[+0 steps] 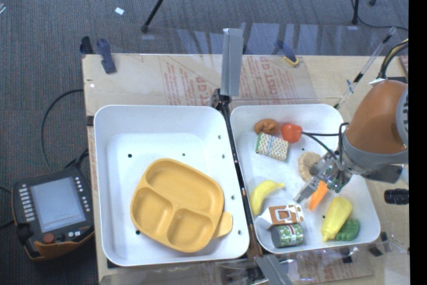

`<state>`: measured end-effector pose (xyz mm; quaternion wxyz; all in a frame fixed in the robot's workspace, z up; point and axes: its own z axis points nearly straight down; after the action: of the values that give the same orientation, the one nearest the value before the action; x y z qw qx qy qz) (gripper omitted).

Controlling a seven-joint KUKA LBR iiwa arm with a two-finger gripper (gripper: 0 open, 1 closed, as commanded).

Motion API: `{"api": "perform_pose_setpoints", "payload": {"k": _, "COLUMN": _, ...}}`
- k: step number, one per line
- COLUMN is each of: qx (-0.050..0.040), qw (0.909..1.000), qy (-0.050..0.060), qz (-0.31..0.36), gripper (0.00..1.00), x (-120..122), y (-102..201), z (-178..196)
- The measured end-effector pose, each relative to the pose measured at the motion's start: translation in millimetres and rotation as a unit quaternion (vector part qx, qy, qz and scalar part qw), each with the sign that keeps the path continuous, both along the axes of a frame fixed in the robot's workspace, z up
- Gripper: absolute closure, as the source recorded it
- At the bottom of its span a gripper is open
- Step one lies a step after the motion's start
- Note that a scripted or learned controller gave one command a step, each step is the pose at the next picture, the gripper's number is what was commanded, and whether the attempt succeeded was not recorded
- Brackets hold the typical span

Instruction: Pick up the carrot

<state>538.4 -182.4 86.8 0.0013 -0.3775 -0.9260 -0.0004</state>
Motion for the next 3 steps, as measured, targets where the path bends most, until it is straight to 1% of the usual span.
{"api": "perform_pose_setpoints", "payload": {"k": 1, "qx": 0.0002, "qw": 1.0, "qy": 0.0, "qz": 0.002, "gripper": 1.0, "x": 0.9, "y": 0.5, "z": 10.1}}
{"api": "perform_pose_setpoints", "payload": {"k": 2, "qx": -0.0004, "qw": 0.9954, "qy": -0.001, "qz": -0.095, "gripper": 1.0, "x": 30.7, "y": 62.3, "z": 62.4}}
{"api": "perform_pose_setpoints", "payload": {"k": 3, "qx": -0.0012, "qw": 0.9998, "qy": -0.003, "qz": -0.021, "gripper": 1.0, "x": 53.7, "y": 4.5, "z": 116.4}}
